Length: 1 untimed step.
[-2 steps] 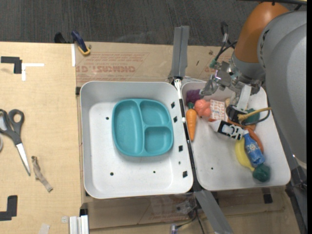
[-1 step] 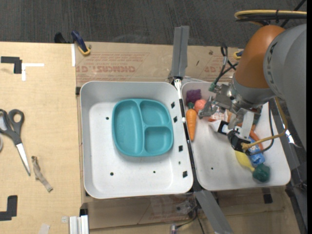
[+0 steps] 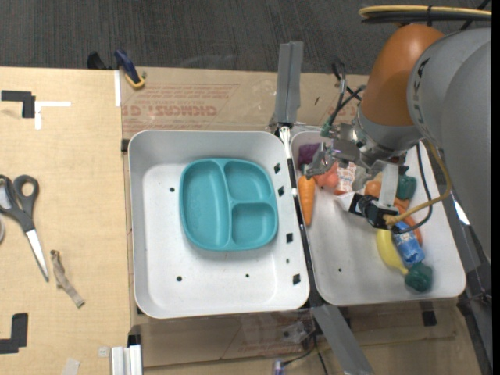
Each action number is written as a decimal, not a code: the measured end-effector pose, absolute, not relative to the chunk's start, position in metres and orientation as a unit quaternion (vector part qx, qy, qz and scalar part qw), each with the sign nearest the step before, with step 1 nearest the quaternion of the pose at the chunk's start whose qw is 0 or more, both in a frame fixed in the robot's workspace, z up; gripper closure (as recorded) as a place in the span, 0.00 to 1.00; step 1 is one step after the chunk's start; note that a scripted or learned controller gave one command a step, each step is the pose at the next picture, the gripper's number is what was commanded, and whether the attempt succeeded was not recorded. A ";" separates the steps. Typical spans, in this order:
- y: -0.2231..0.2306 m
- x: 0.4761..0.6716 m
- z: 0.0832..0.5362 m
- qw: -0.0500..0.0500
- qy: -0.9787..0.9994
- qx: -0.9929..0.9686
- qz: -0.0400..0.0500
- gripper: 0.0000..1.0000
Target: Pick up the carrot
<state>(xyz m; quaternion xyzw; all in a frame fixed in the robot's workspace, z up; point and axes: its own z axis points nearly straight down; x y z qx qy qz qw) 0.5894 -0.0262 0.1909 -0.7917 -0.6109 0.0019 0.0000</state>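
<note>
The carrot (image 3: 306, 199) is an orange tapered piece lying lengthwise along the left wall of the right bin (image 3: 344, 276), thick end toward the back. My gripper (image 3: 339, 165) hangs low over the back of that bin, just right of the carrot's upper end and over a reddish item (image 3: 337, 181). The grey wrist with its orange band (image 3: 398, 69) covers the bin's back right corner. Nothing visible ties the carrot to the gripper; it rests on the bin floor.
The right bin also holds a purple piece (image 3: 311, 148), a banana (image 3: 387, 248), a blue bottle (image 3: 408, 246), a green item (image 3: 419, 278) and a teal item (image 3: 406, 187). The left bin (image 3: 156, 272) carries a teal divided plate (image 3: 230, 204). Scissors (image 3: 25, 209) lie on the bench at left.
</note>
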 end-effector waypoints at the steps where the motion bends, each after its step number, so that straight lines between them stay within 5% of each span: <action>1: -0.117 0.576 0.159 0.001 -0.578 -0.816 0.002 0.00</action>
